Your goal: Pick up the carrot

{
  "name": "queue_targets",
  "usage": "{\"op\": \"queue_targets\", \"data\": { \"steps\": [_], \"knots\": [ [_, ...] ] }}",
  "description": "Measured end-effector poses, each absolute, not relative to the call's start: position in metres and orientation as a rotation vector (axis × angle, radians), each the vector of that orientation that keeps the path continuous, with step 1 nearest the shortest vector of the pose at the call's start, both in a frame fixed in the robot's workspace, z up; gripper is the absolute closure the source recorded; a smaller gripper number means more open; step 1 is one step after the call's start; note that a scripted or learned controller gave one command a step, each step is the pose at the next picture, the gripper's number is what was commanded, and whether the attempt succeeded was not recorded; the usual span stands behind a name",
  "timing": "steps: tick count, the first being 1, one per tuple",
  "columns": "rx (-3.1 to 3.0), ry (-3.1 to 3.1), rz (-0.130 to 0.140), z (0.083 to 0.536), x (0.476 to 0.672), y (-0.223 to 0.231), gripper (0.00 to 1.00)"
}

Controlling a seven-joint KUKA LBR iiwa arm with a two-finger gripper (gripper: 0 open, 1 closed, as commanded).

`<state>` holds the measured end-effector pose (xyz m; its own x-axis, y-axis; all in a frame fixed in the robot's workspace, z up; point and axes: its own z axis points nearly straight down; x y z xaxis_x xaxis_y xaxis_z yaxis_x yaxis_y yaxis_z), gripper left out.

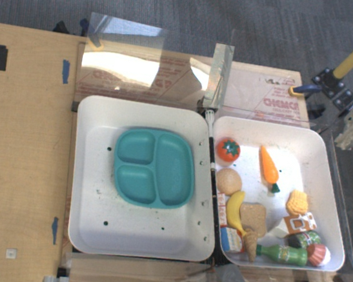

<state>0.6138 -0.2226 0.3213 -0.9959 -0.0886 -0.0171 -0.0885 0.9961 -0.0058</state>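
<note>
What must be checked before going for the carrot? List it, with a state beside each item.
1. Carrot found, in the right bin, towards its far side: ok.
2. Nothing lying on top of it: ok.
3. Apart from the tomato to its left: ok.
4. Apart from the corn below its green end: ok, though the gap is narrow.
5. Away from the bin's walls: ok.
6. Whether it will roll when touched: cannot tell.

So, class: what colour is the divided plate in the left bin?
Teal, as the camera view shows: the divided plate.
</note>
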Motion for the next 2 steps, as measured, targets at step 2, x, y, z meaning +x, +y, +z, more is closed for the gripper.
{"op": "queue_targets", "data": {
  "steps": [2],
  "knots": [
    [0.352,3.105,-0.004,0.121,0.620,-0.181,1.00]
  ]
}}
